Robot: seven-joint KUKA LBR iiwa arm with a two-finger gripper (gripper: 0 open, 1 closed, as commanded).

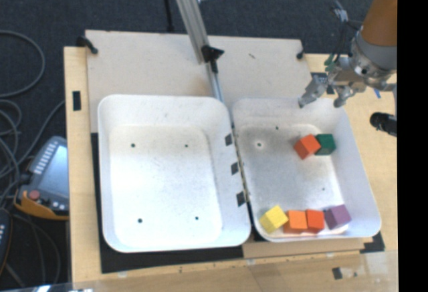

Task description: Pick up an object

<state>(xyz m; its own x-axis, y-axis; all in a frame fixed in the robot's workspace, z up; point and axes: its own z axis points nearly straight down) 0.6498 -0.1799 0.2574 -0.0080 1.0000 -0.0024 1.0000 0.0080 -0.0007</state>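
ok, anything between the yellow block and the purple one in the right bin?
Camera view: two orange blocks sit between the yellow block and purple block, along the right bin's near wall.

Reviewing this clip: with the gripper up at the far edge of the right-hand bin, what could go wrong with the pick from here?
1. The orange block and green block touch, so fingers closing on one could shove or catch the other.
2. The yellow block, two orange blocks and purple block sit in a tight row against the right bin's near wall, leaving little finger room.
3. The gripper hovers open over the bin's far rim; descending there could strike it.
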